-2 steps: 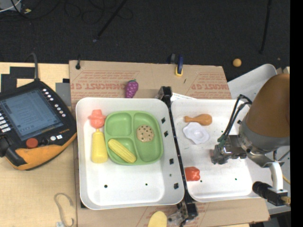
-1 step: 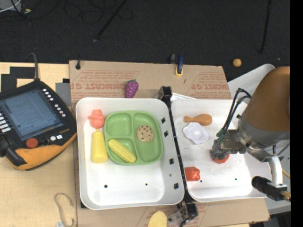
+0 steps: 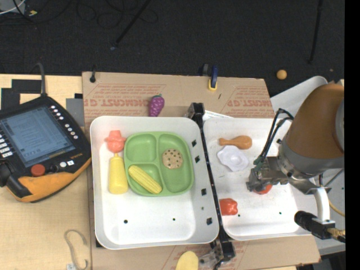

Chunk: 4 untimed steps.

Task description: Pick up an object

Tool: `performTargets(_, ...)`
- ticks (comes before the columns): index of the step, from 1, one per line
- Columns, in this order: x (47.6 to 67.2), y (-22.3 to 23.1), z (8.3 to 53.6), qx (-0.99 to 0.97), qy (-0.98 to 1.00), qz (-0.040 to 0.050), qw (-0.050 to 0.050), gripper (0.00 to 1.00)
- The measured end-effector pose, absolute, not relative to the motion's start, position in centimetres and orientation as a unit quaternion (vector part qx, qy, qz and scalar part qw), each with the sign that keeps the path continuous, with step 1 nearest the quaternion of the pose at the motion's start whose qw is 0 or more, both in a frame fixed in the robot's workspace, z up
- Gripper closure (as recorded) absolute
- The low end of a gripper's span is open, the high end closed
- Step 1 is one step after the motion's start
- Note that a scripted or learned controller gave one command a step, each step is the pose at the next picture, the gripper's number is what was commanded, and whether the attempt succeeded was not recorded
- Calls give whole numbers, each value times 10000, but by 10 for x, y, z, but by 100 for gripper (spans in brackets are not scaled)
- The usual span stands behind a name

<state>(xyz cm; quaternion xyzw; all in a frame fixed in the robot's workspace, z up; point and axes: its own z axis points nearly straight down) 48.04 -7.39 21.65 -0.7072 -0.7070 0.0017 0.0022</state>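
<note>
A yellow toy (image 3: 187,260) lies off the bins' near edge; the gripper (image 3: 260,183) sits over a red toy (image 3: 264,188) mid right bin (image 3: 281,221), grip state untellable, and could slip off its rim

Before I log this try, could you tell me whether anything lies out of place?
Yes: purple grapes lie on the cardboard behind the left bin, and a yellow toy sits at the front edge, both outside the bins.

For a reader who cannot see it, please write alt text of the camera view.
The arm's pincer is low in the right bin, over a red object, near a drumstick, fried egg and red pepper. The left bin bears a green tray with corn and a cookie.
</note>
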Motion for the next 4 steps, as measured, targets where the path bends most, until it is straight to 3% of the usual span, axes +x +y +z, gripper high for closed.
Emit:
performTargets(1,477,-70,237,-7072,-7071,0,6,100)
performTargets(4,480,-76,218,-7074,-7068,6,12,100)
